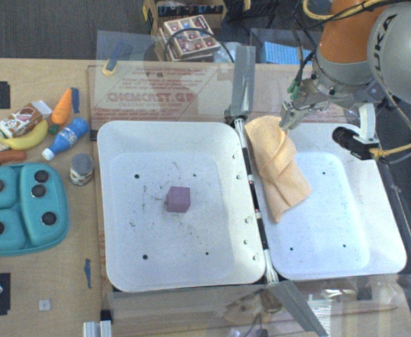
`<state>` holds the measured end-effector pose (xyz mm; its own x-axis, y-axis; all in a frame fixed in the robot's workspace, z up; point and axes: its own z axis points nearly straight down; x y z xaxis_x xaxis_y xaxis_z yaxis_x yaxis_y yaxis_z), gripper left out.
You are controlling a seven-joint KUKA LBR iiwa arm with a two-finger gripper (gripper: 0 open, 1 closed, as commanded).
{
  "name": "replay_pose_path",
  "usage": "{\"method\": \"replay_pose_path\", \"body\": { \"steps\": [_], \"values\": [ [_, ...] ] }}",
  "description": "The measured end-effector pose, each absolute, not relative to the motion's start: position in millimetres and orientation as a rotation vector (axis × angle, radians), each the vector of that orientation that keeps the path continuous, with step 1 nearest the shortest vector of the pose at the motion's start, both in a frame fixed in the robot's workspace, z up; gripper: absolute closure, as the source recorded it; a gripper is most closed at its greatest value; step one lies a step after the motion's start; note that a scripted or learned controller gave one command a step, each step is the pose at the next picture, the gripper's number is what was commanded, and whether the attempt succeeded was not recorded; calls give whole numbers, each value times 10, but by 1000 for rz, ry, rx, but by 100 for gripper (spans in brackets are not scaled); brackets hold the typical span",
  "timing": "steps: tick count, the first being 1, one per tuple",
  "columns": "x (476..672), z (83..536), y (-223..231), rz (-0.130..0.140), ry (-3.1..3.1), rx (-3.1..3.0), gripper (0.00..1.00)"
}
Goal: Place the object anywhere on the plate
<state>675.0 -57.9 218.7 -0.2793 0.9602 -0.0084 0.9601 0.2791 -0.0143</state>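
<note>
Bench bears two white bins; small purple block (178, 199) lies mid-floor of the left bin (121, 142), well apart from the gripper (289, 120). Gripper hangs over the far left corner of the right bin (360, 251), above a yellow cloth (279, 170); finger state: cannot tell. Block lies left and nearer from the gripper, across the divider.

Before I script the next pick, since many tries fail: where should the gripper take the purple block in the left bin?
Take the purple block across two opposite flat sides, coming straight down. It sits alone and upright on the left bin floor, away from the walls, so there is likely finger room on either side.
</note>
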Motion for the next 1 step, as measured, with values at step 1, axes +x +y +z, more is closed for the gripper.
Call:
{"method": "replay_pose_path", "body": {
  "steps": [1],
  "values": [
    [6673, 2001, -1075, 5, -2492, -1908, 100]
  ]
}}
